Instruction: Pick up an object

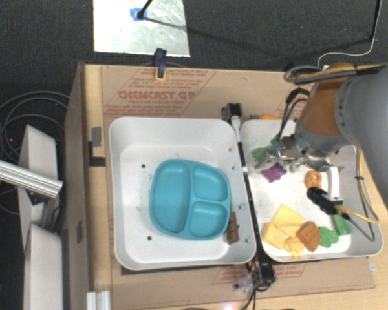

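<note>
item: right bin [264, 199], contents logged against the purple toy [272, 172], a small lobed piece lying on the bin floor in its upper half, near the wall shared with the other bin. gripper [286, 152]: just above and slightly right of the purple toy in the view, at the end of the grey arm with the orange band [323, 112]; how wide the pincer stands cannot be told from this angle. green piece [260, 152]: just up and left of the purple toy, close to the shared wall. small orange piece [312, 178]: to the right of the purple toy, apart from it. yellow wedges [283, 223]: below the purple toy, in the lower part of the same bin. brown waffle-like piece [308, 236]: below and right of the purple toy, touching the yellow wedges. green block [340, 225]: farther down and right again. item: left bin [136, 141], well left of the purple toy, holding a teal divided plate [191, 199] and a dark brown piece [233, 228] against the shared wall, below and left of the purple toy.
</note>
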Controlling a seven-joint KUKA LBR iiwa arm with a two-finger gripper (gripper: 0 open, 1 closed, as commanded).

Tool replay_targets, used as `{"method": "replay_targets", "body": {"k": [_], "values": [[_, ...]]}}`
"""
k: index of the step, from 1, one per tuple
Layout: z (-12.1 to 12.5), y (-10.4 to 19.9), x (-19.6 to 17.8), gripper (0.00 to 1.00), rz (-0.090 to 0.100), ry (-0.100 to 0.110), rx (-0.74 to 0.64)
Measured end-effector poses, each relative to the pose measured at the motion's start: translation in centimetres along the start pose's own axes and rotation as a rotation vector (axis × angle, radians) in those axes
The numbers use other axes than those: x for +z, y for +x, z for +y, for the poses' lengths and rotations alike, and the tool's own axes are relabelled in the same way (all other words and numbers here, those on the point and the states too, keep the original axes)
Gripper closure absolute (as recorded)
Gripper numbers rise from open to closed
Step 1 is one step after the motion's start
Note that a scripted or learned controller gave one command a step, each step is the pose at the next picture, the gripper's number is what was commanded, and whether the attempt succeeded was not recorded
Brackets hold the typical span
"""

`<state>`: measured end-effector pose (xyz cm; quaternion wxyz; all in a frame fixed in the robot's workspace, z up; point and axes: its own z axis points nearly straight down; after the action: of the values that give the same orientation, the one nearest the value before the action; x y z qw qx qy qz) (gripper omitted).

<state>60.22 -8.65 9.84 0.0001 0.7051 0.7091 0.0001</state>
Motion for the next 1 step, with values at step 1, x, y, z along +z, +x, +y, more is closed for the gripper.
{"method": "replay_targets", "body": {"k": [1], "values": [[0.16,-0.10,-1.06,1.00,-0.001,-0.003,-0.003]]}}
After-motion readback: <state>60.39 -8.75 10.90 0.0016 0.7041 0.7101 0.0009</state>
